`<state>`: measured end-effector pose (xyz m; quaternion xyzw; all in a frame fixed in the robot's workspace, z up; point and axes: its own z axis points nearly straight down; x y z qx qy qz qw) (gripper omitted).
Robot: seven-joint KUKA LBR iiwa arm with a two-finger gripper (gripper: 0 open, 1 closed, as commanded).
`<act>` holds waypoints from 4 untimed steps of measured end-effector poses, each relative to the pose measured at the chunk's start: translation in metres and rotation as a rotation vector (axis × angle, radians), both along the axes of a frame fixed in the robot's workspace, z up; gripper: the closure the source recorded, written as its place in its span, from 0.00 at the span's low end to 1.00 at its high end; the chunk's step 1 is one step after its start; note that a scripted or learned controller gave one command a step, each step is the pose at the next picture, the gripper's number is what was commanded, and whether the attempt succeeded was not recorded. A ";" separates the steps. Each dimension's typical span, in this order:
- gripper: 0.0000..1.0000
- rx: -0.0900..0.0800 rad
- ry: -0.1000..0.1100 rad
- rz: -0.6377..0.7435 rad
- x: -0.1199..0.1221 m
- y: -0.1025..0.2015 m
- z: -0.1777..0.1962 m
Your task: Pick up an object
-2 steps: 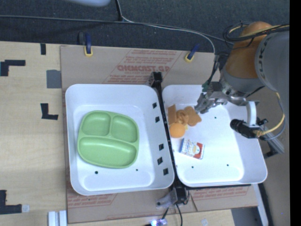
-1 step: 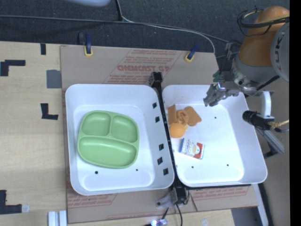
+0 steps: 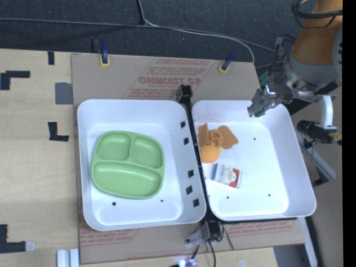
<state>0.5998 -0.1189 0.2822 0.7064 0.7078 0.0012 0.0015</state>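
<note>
A: Camera view puts our gripper (image 3: 259,109) at the upper right of the frame, hanging over the top rim of the right bin (image 3: 289,166). We see nothing clamped in it, and whether it is apart or together we cannot tell from this slant.

B: So where do we find something to lift?

A: Down and to the left of it. A small cluster sits against the left wall of that bin: a tan, lumpy toy (image 3: 219,137), an orange ball (image 3: 209,153) touching its lower edge, and just below that a small white packet (image 3: 227,176) with red and blue print.

B: Which is nearest to us?

A: The tan toy, we judge; the ball and the packet lie further toward the bottom of the frame. The packet lies flat, its long axis running slightly downward from left to right, and it stands a little apart from the ball, so it may be the cleaner target.

B: And the left bin (image 3: 89,127)?

A: It holds a green divided plate (image 3: 128,164), well apart from us across the divider. We judge the coming move as a travel toward the lower left, staying in the right bin, then a descent.
</note>
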 end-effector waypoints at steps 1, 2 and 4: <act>1.00 0.001 0.005 0.004 0.015 0.052 -0.013; 1.00 0.001 0.006 0.004 0.011 0.104 -0.016; 1.00 0.001 0.005 0.005 0.021 0.203 -0.026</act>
